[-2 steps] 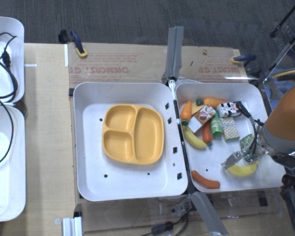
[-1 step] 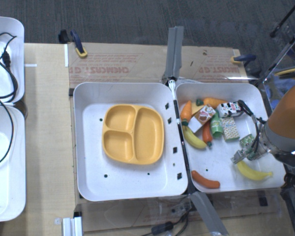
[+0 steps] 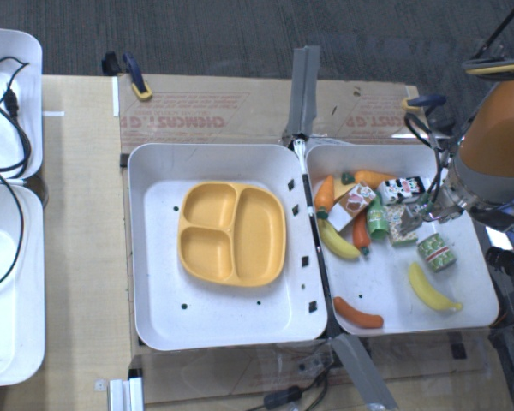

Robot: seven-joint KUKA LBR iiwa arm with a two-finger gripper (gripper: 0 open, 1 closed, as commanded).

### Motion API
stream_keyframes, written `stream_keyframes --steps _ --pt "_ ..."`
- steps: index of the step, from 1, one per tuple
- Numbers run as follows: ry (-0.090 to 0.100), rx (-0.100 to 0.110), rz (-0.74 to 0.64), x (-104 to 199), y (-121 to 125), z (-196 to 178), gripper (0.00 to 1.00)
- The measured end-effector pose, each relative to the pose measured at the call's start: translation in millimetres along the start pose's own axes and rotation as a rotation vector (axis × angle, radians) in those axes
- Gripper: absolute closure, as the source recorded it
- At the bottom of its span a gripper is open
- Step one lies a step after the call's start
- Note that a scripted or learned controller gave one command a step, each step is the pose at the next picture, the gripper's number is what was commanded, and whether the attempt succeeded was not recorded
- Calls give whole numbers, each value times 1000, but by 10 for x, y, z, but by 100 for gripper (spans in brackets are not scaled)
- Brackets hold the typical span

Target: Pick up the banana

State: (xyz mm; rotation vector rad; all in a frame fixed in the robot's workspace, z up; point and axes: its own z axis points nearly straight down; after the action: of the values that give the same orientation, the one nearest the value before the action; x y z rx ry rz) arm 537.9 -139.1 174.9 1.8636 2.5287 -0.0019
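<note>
Two yellow bananas lie in the right bin [image 3: 484, 268]. One banana [image 3: 338, 241] rests against the bin's left wall, below a carrot [image 3: 325, 193]. The other banana [image 3: 433, 290] lies near the front right corner. My gripper [image 3: 423, 214] hangs over the bin's right middle, above a patterned packet [image 3: 402, 226] and just up-left of a green can [image 3: 436, 252]. It is apart from both bananas, and nothing is seen in its grasp.
The right bin also holds a small carton [image 3: 356, 202], a green bottle [image 3: 377, 222], a black-and-white box [image 3: 401, 188], an orange piece [image 3: 373, 178] and a sausage [image 3: 358, 313]. A yellow divided plate [image 3: 233, 233] sits in the left bin [image 3: 154, 315].
</note>
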Motion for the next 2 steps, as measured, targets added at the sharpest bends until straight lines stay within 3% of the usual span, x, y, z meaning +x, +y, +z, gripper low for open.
stream_keyframes --steps 1,2 --pt "0 1 0 -1 -3 3 0" --pt "11 0 -116 -166 -677 842 0"
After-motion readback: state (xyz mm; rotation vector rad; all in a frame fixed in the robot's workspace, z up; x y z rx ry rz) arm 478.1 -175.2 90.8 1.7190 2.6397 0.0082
